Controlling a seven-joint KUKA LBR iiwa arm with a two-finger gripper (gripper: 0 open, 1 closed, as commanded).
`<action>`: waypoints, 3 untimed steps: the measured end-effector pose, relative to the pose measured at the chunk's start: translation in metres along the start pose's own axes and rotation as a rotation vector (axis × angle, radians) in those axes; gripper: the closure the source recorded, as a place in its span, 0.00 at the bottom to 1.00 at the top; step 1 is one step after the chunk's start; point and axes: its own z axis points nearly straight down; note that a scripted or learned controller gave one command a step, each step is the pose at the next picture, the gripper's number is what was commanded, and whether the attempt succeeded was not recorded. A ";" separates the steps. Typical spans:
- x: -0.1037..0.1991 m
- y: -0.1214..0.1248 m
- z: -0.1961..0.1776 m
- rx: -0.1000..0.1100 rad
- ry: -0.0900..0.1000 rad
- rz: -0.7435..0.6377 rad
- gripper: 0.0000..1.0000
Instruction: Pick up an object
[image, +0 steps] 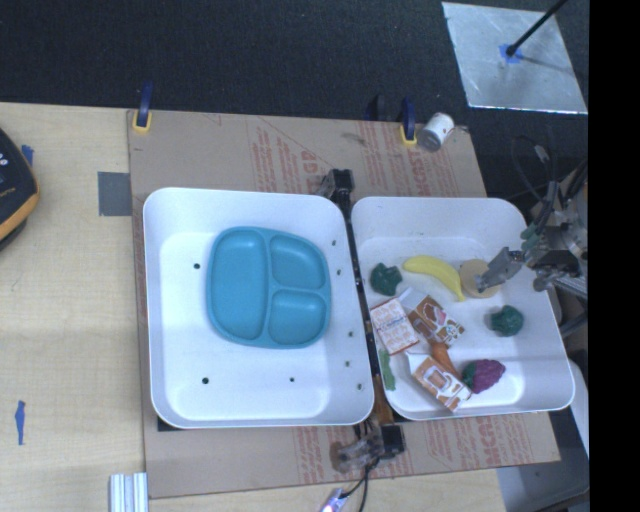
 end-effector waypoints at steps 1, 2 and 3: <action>0.061 0.052 0.067 0.002 0.000 -0.002 0.00; 0.056 0.025 0.146 -0.003 -0.007 0.003 0.00; 0.057 0.026 0.134 -0.004 -0.005 -0.003 1.00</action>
